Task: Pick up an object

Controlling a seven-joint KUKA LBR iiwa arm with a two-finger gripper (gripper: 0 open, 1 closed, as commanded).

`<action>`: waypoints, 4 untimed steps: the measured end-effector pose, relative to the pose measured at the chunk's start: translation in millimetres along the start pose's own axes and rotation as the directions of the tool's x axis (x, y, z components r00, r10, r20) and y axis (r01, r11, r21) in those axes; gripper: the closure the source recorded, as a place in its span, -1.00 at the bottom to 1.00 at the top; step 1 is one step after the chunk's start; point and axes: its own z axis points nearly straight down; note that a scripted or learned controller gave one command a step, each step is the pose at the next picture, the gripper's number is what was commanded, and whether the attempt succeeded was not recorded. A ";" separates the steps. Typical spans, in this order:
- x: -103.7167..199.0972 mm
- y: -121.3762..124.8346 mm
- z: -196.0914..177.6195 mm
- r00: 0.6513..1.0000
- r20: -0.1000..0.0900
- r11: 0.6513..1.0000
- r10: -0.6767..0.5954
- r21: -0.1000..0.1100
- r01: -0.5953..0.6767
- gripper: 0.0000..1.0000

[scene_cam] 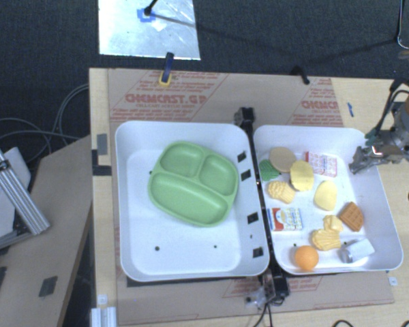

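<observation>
An orange [306, 257] sits among crowded toys; gripper [365, 157] hovers, grip state unclear.

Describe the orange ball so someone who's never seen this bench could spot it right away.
Look at the right white bin, the one crowded with toy food. Go to its near edge, left of the middle: the orange ball sits there below a yellow pastry piece. It is the bin's one round, plain orange thing.

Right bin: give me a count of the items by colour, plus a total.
Yellow: 5, led by the round piece
Orange or brown: 2, the orange and the waffle
Tan: 1, the disc
Green: 1, the piece
White printed packets: 2, one
Grey-white: 1, the object
Total: 12
</observation>
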 end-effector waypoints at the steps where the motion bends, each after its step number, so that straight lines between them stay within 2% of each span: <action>1: 59.9 11.2 6.6 1.000 -0.003 1.000 -0.005 0.003 0.005 1.00; 2: 117.8 16.7 12.8 1.000 -0.004 1.000 -0.006 0.003 0.006 1.00; 3: 152.1 14.3 12.4 1.000 -0.003 1.000 -0.003 0.004 0.003 1.00; 4: 149.8 16.3 11.8 1.000 -0.002 1.000 0.000 0.004 0.000 1.00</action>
